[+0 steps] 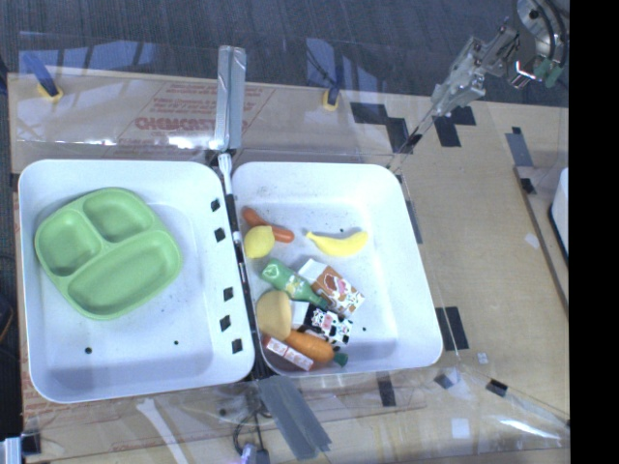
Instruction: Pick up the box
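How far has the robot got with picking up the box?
Nothing looks done yet. The small box lies in the right bin among the toy food, beside the green bottle. The gripper hangs above the bench beyond the bin's far corner, holding nothing. Reaching in, grabbing and lifting are all left.

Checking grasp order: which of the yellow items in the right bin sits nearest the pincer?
The banana, lying along the bin's upper right part, closest to the pincer. The lemon and the potato-like piece sit further left.
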Motion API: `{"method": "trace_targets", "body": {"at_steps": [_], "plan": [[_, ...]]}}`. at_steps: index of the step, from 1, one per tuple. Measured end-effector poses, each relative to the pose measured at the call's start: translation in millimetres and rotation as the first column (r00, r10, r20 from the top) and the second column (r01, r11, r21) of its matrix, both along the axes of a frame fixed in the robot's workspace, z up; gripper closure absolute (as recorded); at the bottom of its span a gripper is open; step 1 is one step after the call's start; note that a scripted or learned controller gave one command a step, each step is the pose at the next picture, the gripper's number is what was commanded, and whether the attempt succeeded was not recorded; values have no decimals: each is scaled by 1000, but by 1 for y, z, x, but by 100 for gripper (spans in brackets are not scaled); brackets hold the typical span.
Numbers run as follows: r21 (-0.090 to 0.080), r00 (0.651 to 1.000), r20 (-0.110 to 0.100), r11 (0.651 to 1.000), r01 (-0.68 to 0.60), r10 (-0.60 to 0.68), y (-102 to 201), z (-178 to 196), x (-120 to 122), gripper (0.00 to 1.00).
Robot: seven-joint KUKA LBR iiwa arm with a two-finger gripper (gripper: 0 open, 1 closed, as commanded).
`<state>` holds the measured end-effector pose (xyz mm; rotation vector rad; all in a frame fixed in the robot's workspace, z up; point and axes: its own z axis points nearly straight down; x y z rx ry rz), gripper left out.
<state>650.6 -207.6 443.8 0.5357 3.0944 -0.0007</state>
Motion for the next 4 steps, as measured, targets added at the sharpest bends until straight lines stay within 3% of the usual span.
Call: {"method": "trace_targets", "body": {"at_steps": [1,2,3,4], "plan": [[0,973,-1,973,-232,232,10,0,0,100],[-1,989,-1,989,-149,149,0,-16,-17,100],[-4,943,4,943,-333,333,0,1,0,100],[-6,835,4,835,-550,550,2,1,2,100]]}}
